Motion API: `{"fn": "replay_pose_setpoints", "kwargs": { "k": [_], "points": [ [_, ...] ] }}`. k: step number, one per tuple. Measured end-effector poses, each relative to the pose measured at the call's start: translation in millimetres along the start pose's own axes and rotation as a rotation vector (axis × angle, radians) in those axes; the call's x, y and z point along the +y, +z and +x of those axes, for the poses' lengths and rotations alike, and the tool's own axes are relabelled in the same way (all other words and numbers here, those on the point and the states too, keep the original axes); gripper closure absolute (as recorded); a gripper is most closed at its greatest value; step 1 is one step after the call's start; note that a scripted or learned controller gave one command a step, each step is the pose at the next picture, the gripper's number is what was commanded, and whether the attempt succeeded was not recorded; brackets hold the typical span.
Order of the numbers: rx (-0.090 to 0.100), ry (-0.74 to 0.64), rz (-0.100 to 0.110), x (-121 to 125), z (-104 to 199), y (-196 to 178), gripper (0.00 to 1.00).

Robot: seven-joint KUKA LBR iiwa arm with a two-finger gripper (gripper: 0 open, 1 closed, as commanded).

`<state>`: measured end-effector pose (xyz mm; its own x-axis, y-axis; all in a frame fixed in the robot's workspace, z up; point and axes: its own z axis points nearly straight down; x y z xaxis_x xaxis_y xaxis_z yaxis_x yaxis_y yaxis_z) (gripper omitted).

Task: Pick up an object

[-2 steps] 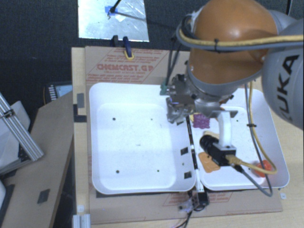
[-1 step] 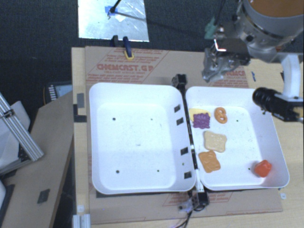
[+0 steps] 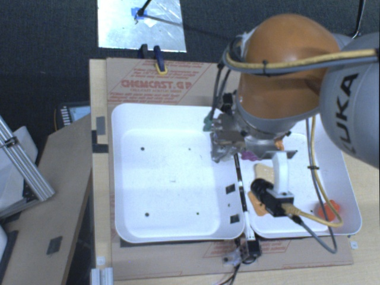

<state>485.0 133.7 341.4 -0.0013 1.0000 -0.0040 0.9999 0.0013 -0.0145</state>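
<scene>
The grey arm with its orange band [image 3: 285,58] is the biggest thing here. It reaches in from the view's right and hangs over the far side of the shallow white bin on the view's left [image 3: 172,177], hiding much of that bin's neighbour. Under the left bin lies a brown cardboard sheet with red lettering [image 3: 157,82], spread on the pale worktop [image 3: 62,171] and showing beyond the left bin's far rim. The second shallow white bin [image 3: 343,183] sits directly to the right of the left bin, the two rims touching. A square silvery sheet [image 3: 142,16] lies well beyond the left bin's far rim.

The metal gripper [image 3: 222,144] hangs over the left bin's right rim, towards its far end; whether it is open or closed cannot be told, and nothing can be seen held in it.

The loose objects all lie to the right of the left bin, in its neighbour. A flat tan piece [image 3: 264,172] is just past the shared rim. A red-orange object [image 3: 328,208] is farthest from the left bin. A small orange piece [image 3: 256,202] lies near the rim. A small magenta object [image 3: 249,156] peeks out beside the gripper.
</scene>
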Motion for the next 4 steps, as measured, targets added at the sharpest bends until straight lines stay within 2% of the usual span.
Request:
{"fn": "replay_pose_setpoints", "kwargs": {
  "k": [1,2,3,4],
  "points": [
    [0.010,-0.007,-0.027,1,41,-107,1.00],
    [0.011,-0.008,-0.027,6,96,-200,1.00],
    [0.006,-0.003,-0.016,6,93,-194,0.00],
    [0.008,-0.007,-0.019,6,93,-206,1.00]
  ]
}}
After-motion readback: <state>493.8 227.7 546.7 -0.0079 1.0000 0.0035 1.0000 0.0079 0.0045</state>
